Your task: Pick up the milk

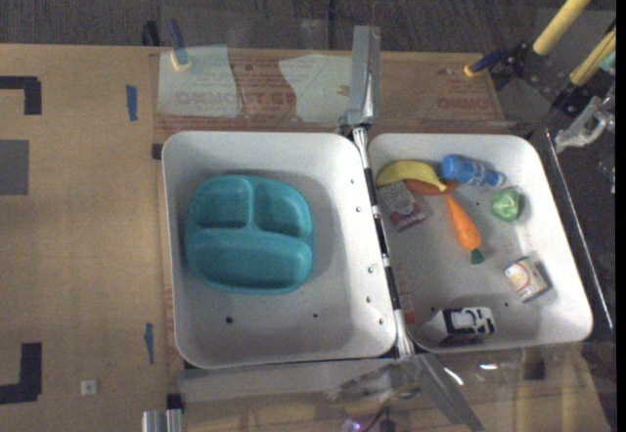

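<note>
The milk (469, 321) is a small black-and-white carton lying on its side at the front edge of the right bin (565, 308). My gripper (585, 123) appears as a pale metal piece at the far right, just outside that bin's back right corner, well away from the milk. Nothing can be seen held in it.
The right bin also holds a banana (409, 171), a blue bottle (468, 170), a carrot (464, 225), a green ball (506, 204), a flat packet (403, 207) and a small white-orange carton (527, 279). A teal divided plate (249, 233) lies in the left bin (293, 337). Yellow rods (577, 0) slant at the top right.
</note>
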You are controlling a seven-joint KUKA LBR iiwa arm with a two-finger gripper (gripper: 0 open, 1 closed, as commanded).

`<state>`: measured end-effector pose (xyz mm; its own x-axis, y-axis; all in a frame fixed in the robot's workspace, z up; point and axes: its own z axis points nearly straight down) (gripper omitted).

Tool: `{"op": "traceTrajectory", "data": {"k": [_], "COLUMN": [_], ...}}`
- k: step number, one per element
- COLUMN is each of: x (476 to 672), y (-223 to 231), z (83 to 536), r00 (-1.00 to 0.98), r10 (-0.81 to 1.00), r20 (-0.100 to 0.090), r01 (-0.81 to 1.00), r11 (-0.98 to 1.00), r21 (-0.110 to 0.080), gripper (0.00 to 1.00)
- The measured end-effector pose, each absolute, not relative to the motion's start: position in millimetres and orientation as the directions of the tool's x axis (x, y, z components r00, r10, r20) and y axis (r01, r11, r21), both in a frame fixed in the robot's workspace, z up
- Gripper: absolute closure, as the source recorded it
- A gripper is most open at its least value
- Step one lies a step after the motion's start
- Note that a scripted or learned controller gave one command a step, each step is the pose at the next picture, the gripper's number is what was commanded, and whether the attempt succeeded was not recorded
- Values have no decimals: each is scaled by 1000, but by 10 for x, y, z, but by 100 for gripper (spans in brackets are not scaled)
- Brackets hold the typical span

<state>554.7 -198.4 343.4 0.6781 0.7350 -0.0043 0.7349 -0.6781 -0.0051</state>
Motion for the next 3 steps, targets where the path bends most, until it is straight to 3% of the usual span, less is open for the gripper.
{"op": "traceTrajectory", "data": {"k": [1, 2, 3], "x": [5791, 5816, 5821], "y": [-2159, -2132, -2118], "z": [4320, 4383, 4382], "r00": [626, 621, 619], "r10": [780, 784, 785], "r20": [-4, -9, -9], "r01": [780, 784, 785], "r11": [-626, -621, -619], "r21": [-5, -9, -10], "gripper": [0, 100, 0]}}
